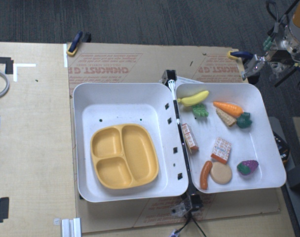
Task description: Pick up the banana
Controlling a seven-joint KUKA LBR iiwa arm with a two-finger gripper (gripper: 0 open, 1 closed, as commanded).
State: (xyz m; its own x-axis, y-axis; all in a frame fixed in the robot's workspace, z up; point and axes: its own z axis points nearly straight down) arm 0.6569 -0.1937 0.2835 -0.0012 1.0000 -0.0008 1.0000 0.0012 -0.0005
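**Gripper waiting off the bin, banana not yet approached**

Gripper (pixel 258 65) is hanging at the upper right of the camera view, outside the far right corner of the right bin (pixel 268 147), over the cardboard sheet (pixel 140 63) that is lying under both bins. Nothing is sitting between its tips, and whether they are parted or closed cannot be told at this size and angle.

Judging by that position, the approach is only beginning: the arm is standing well apart from the banana (pixel 193 98), which is lying near the far left corner of the right bin, close to the dividing wall and just beyond a small green leafy piece (pixel 201 111). The next move is calling for a reach leftward across the bin's far edge, then a descent over the middle of the banana, with the jaws set across its narrow width. The nearby wall and the green piece are leaving little room, so a clean line down is looking important.

The right bin is also holding a carrot (pixel 228 107), a tan wedge (pixel 225 117), a dark green vegetable (pixel 244 120), a small carton (pixel 189 137), a red and white box (pixel 221 149), a sausage (pixel 205 174), a tan round (pixel 221 173) and a purple piece (pixel 247 167). The left bin (pixel 86 102) is holding a yellow divided tray (pixel 124 155), its three compartments bare.
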